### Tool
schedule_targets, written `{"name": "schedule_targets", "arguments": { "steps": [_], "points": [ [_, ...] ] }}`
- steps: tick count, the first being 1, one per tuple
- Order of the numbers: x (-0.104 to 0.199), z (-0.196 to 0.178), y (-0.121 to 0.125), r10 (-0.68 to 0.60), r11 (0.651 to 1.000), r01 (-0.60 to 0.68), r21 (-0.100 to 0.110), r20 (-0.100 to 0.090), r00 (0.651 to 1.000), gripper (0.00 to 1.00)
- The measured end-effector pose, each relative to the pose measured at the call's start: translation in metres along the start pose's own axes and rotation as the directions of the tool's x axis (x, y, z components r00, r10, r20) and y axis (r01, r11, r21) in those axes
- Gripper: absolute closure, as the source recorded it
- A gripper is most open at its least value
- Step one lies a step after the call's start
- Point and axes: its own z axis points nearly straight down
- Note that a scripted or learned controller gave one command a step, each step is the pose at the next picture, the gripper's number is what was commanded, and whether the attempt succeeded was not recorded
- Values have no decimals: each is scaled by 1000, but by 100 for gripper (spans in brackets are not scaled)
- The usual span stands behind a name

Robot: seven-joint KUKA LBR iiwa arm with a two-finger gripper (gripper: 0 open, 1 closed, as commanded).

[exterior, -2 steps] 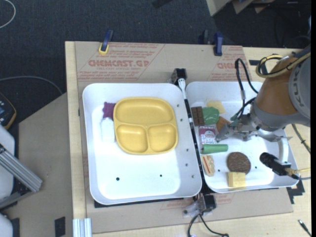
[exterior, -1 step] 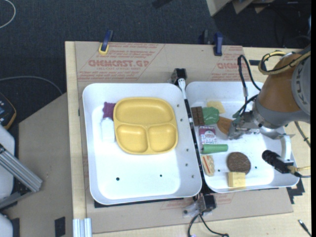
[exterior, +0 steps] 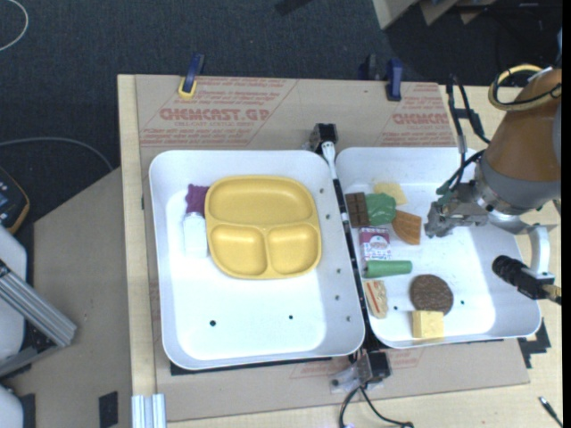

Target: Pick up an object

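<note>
My gripper [exterior: 439, 221] hangs over the right bin [exterior: 500, 292], just right of an orange-brown block [exterior: 408, 226], with nothing visibly between its fingers. Toy food lies in the left half of that bin: a brown bar [exterior: 357, 209], a green pepper-like piece [exterior: 380, 207], a pale yellow piece [exterior: 390, 191], a red-and-white packet [exterior: 375, 241], a green stick [exterior: 388, 267], a hot dog [exterior: 376, 297], a brown round patty [exterior: 431, 291] and a yellow cube [exterior: 427, 325].
The left bin [exterior: 250, 319] holds a yellow divided tray [exterior: 262, 225], with a purple item [exterior: 195, 198] and a white item [exterior: 194, 235] at its left. A black strip [exterior: 343, 239] separates the bins. The arm's orange band [exterior: 526, 141] sits at the right edge.
</note>
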Motion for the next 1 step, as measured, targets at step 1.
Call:
{"name": "schedule_targets", "arguments": {
  "steps": [1],
  "points": [
    [-7,-58,-5,1,1000,-1,-2,1,1000,100]
  ]
}}
